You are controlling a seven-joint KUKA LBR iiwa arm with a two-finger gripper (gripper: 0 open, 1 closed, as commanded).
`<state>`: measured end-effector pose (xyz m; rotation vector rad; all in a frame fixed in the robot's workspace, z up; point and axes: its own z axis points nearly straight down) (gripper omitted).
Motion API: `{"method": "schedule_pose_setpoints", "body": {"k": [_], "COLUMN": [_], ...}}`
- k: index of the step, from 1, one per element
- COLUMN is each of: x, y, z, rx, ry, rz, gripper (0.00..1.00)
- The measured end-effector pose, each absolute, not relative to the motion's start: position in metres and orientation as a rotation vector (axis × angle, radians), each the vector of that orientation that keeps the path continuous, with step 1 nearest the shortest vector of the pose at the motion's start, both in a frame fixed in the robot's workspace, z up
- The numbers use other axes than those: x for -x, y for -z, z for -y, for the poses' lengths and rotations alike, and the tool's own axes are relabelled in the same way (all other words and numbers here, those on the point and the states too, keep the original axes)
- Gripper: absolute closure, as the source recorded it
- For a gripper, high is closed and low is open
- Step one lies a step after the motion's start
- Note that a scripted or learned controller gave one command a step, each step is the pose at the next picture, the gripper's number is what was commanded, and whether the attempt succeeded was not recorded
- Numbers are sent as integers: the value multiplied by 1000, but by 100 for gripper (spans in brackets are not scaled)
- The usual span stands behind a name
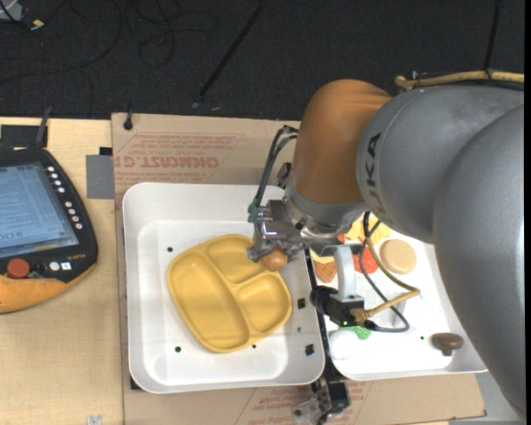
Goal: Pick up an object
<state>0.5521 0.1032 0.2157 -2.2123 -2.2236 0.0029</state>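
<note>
My gripper (268, 237) hangs over the right edge of the left bin (150, 237), just above the upper right corner of a yellow divided plate (226, 295) that lies in that bin. A small brown rounded object (273, 258) sits directly under the gripper's tip, at the plate's rim. Whether it is held or only resting there cannot be made out. The grey arm with its orange band (336, 149) covers much of the right bin.
The right bin (407, 361) holds a tan disc (398, 257), a red piece (367, 260), an orange piece (326, 271), a green bit (362, 331), a brown knob (445, 342) and a thin stick (395, 303). A control pendant (31, 228) lies at the far left.
</note>
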Motion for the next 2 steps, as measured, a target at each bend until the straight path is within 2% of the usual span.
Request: {"method": "schedule_pose_setpoints", "body": {"k": [1,2], "x": [-548,-552], "y": [-234,-235], "z": [-96,-97], "rx": [2222,2218], "ry": [-3,-5], "rz": [2218,2222], "gripper": [100,100]}}
